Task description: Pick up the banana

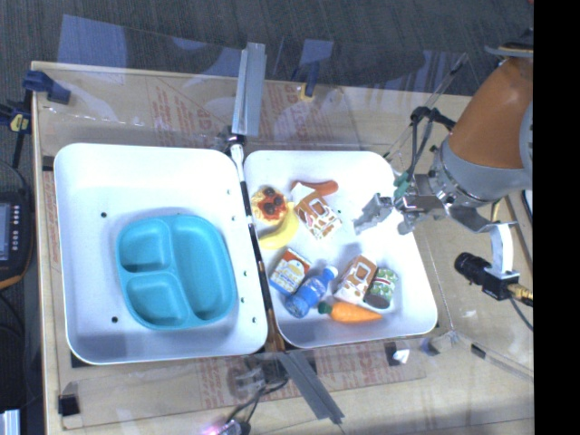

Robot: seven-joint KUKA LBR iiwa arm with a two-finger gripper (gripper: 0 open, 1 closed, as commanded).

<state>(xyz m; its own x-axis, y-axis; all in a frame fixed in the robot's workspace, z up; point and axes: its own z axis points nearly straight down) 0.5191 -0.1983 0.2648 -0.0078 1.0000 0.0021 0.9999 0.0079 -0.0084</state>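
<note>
**Banana tucked against the divider, gripper off to the right**

So the banana (279, 231) sits in the right bin (412, 284), hard up against that bin's left wall, about midway along it. A small round pastry-looking thing (268, 204) with dark red bits sits on its far end, touching. Not much room on the left of it because of the wall; the right side is a bit looser, with a small white-and-orange carton (316, 216) just beside it.

Counting the rest of that bin: one reddish sausage-shaped piece (317, 188) at the far side, one carrot (353, 313) at the near edge, one blue bottle (312, 291), and three more little cartons or packs (289, 272) in the near cluster. It's pretty crowded near-side, while the far right corner is bare floor.

The gripper (373, 213) hangs over that open right part, well apart from the banana, nothing between its fingers. I honestly can't tell if they're spread or closed.

The left bin (82, 175) has a single teal tray (174, 269) with three compartments, and lots of white floor around it.
</note>
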